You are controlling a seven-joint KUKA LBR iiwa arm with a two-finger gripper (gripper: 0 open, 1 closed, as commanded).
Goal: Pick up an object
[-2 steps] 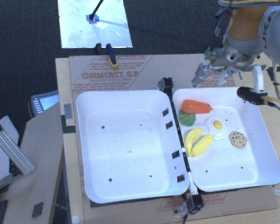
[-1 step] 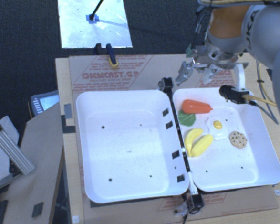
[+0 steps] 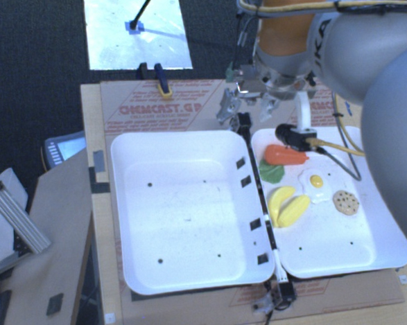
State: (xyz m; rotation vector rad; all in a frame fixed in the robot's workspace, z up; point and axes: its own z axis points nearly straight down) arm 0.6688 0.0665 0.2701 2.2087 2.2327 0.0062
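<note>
The right bin (image 3: 376,250) holds an orange carrot (image 3: 286,154) with a green leafy end (image 3: 271,171). It also holds a fried egg (image 3: 316,182), a yellow banana (image 3: 288,206) and a round cookie (image 3: 345,202). My gripper (image 3: 247,109) hangs over the back edge of the bins, near the divider between them, up and to the left of the carrot. Its fingers (image 3: 227,111) are spread open with nothing between them. The grey arm with its orange band (image 3: 290,13) covers the top right.
The left bin (image 3: 134,267) sits beside the right one on a cardboard sheet (image 3: 158,107). A blue and yellow clamp (image 3: 162,81) and a shiny metal plate (image 3: 137,31) lie behind. Cables (image 3: 341,149) run over the right bin's back. A metal rail (image 3: 12,213) stands at the far left.
</note>
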